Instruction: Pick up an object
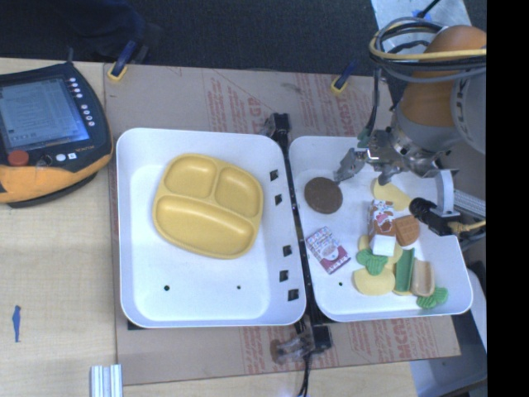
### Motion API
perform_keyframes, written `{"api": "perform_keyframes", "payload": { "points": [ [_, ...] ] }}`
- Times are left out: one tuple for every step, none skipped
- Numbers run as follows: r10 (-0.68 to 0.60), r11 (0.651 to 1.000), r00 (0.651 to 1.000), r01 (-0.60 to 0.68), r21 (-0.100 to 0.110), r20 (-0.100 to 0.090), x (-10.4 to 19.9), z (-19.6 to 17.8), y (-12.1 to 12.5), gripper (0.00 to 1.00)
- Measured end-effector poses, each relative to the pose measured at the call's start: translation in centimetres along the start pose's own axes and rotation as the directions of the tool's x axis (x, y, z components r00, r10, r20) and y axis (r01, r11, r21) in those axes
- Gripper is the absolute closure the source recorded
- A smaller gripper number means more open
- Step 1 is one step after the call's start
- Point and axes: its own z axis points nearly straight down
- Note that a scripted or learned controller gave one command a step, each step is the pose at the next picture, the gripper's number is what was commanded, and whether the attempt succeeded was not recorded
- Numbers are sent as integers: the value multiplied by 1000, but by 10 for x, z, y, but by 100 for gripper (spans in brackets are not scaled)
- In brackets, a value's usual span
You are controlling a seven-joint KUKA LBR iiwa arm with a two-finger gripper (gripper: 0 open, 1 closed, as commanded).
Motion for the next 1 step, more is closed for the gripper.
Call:
{"api": "perform_keyframes", "payload": {
  "points": [
    [-4,1000,1000,4,6,-1,11,74,5,0]
  ]
}}
